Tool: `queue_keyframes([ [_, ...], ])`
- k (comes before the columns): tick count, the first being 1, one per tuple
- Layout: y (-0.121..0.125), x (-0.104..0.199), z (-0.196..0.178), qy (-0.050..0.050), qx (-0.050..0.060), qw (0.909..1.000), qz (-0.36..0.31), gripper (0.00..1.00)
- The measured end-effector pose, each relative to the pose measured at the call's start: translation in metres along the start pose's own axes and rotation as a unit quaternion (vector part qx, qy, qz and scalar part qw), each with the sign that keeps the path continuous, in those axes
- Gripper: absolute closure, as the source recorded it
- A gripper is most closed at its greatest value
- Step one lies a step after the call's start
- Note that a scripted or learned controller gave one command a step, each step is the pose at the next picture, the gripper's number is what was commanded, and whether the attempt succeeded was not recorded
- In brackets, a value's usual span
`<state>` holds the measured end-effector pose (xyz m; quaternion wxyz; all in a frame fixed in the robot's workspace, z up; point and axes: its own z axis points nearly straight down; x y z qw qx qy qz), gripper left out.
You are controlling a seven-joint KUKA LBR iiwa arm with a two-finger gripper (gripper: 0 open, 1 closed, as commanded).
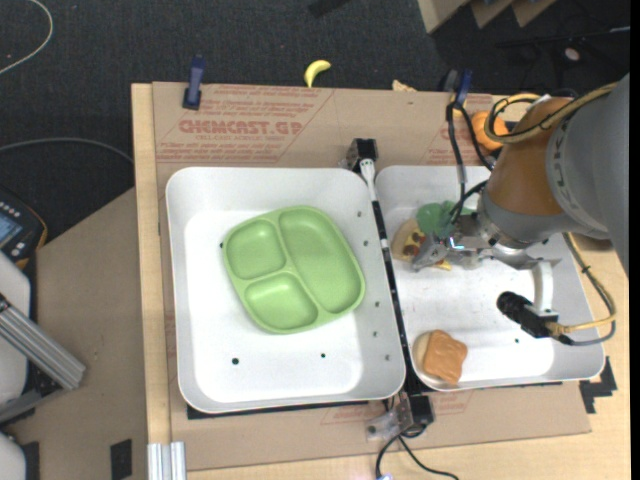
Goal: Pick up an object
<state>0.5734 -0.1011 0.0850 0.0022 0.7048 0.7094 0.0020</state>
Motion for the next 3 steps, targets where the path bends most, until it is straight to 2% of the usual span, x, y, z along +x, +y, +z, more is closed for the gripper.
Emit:
queue_keyframes([
  [1,-0.001,0.093,-0.075,0.0,0.005,1.0,0.004,0.0],
  [2,-0.004,0.04,-0.264,-0.002,-0.007,1.0,0.005,0.0],
  [3,0.035,0.096,-0.426,0.0,-0.009,1.0,0.0,0.0],
])
